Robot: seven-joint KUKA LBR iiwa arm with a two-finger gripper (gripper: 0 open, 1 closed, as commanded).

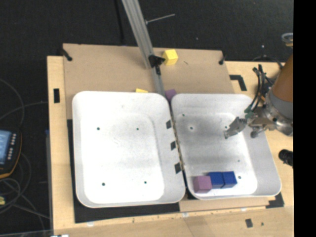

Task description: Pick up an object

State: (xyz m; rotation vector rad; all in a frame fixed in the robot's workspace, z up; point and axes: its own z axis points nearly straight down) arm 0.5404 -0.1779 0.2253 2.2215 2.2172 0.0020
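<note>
A purple block point(202, 183) and a blue block point(221, 179) lie side by side, touching, at the front edge of the right bin point(212, 107). My gripper point(243, 127) hovers over the right side of that bin, well behind the blocks, its fingers spread apart with nothing between them. One grey finger point(234, 127) points left and down toward the bin floor. The arm's orange band shows at the right edge.
The left bin point(118, 147) sits beside the right one. A slanted metal bar point(140, 33) rises behind the bins. A yellow block point(171, 57) lies on the board behind; a small yellow piece point(141, 90) and a purple piece point(171, 94) rest by the bins' back rims.
</note>
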